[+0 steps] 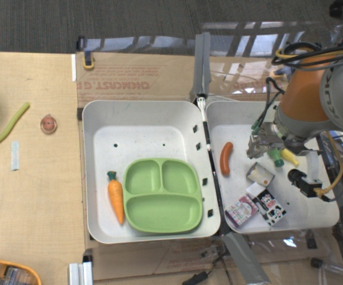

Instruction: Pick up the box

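Black-and-white box (267, 206) lies flat in right bin (320, 218), front, touching a pink pouch (240, 212). Gripper (260, 153) hovers behind it; finger spread can't be told. Box likely light, stiff cardboard; grip across narrow sides.

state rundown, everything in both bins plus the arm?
tray: flat in left bin, nothing in its compartments
carrot: lying beside tray, on its left
sausage: lying loose in right bin
box: flat on right bin floor, not lifted
pouch: lying against the box
gripper: low over right bin, above the box
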`<state>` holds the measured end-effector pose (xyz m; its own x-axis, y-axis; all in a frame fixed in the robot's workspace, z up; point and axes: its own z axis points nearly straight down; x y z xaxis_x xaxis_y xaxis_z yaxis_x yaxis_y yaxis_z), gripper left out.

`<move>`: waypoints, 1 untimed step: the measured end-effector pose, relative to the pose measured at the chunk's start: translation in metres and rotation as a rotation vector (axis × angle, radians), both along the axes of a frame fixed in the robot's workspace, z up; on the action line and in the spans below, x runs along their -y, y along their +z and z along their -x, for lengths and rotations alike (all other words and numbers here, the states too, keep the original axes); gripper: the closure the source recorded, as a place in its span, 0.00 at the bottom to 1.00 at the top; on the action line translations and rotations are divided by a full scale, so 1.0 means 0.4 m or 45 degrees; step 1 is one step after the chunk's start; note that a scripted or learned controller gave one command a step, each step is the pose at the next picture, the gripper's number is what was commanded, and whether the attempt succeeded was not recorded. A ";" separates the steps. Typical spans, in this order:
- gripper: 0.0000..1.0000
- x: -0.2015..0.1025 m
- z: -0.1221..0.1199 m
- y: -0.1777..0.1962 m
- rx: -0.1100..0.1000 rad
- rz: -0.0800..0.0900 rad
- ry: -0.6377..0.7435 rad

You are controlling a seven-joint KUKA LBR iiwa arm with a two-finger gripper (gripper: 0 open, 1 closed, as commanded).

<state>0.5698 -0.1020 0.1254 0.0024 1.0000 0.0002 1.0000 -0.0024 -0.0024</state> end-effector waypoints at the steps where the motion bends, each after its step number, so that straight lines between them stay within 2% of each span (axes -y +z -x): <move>1: 0.00 0.002 0.121 -0.086 -0.001 -0.001 0.178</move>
